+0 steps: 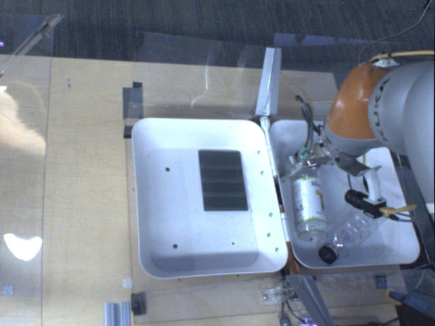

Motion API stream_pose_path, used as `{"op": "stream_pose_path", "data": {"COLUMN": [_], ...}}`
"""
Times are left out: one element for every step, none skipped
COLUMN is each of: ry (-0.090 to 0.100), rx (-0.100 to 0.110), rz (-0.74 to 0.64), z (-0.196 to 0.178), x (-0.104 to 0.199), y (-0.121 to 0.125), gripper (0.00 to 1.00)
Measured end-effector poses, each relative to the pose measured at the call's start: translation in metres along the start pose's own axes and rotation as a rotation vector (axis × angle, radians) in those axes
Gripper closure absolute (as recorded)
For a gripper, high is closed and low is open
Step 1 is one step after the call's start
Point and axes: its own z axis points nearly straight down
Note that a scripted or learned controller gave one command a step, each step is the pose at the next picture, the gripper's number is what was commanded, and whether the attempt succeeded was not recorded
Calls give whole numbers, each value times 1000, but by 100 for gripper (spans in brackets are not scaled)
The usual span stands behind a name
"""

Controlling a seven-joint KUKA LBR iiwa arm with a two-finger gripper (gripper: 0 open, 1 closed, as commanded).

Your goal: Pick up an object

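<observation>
The grey arm (408,107), with its orange band (352,111) above the wrist, reaches in from the right and hangs over the far part of the right bin (402,248). The gripper (306,161) sits low at that bin's left side, right at the far end of a clear bottle with a pale label (307,206). It looks to be touching or just above the bottle's neck, but the wrist covers that spot, so whether the gripper is open, closed or gripping anything cannot be told. This bottle lies on its side along the bin's left wall, its length running from far to near. Just beside its near end lies a crumpled clear bottle (350,235) (hard to make out against the white floor), slanted, with a black cap (328,254) at its near-left end, close to the front wall. In the left bin (160,216) a dark ridged slab (223,180) lies flat near the middle, well apart from the walls. Both bins rest side by side on the pale wooden bench (68,182)
</observation>
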Motion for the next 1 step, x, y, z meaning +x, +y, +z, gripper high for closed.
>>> {"op": "stream_pose_path", "data": {"ry": [-1], "rx": [-6], "rz": [-2], "z": [-12], "x": [1], "y": [3], "gripper": [100]}}
